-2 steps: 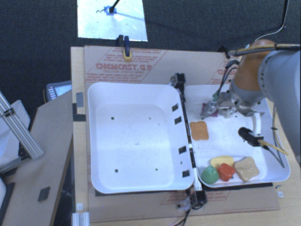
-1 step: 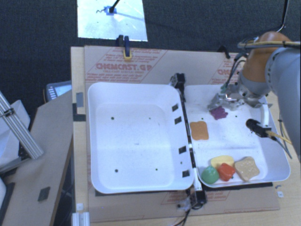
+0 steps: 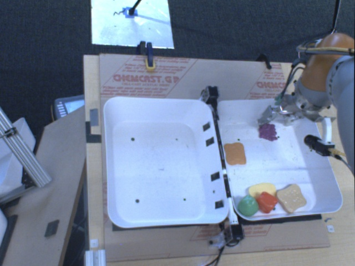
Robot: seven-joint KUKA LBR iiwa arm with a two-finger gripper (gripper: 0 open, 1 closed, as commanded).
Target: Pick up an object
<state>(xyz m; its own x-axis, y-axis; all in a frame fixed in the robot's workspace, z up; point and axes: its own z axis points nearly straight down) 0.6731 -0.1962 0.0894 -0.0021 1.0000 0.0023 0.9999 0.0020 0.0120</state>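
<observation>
Hovering in the right bin's upper right, gripper sits just above-left of the purple grape cluster; fingers' spread indiscernible, nothing visibly held.

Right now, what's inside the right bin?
The right bin holds purple grapes, an orange slab, and, clustered at the near edge, a yellow piece, green ball, red piece and toast slice. The arm's wrist hides the far corner.

Your arm comes in from the right edge, its orange band high and the grey wrist bent down and leftward. Your tool hangs low at the end, angled toward the lower left; you can't make out how its tips stand
</observation>
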